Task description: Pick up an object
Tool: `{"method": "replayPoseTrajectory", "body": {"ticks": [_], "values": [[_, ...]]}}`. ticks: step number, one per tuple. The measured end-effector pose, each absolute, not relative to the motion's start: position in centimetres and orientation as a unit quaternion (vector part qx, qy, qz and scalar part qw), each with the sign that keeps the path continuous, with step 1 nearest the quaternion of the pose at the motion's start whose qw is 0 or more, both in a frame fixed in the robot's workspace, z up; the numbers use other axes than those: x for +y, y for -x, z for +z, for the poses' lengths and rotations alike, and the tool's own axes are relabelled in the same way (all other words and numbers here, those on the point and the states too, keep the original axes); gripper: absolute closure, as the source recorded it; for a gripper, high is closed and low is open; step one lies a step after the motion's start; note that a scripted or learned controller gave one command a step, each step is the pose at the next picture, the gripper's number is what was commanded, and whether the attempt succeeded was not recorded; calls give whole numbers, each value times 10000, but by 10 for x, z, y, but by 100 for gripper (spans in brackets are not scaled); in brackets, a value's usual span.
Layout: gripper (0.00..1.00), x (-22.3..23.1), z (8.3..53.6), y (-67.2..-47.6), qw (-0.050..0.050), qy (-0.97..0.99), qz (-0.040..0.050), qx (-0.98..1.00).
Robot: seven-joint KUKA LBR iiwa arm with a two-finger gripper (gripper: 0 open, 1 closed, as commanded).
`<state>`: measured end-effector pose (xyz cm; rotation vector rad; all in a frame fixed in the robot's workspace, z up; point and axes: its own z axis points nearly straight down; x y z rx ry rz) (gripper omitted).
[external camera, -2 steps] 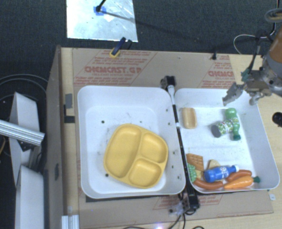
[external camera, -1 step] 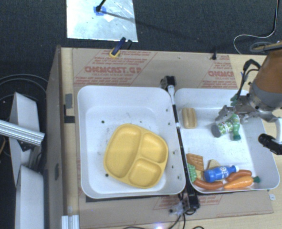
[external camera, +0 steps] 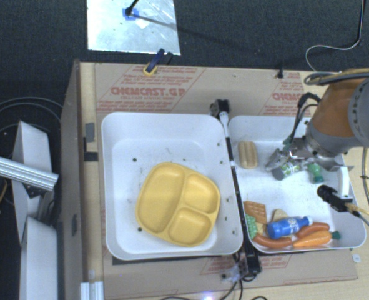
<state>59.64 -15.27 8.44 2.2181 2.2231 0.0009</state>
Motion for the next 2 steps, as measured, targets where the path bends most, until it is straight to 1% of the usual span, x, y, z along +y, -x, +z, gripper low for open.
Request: {"method": "replayPoseTrajectory", "body": {"ticks": [1, 2], "values": [[100, -153, 96, -598, 26, -7056, 18, 7086], [100, -78, 185, -588, 13, -7057, 15, 7085]]}}
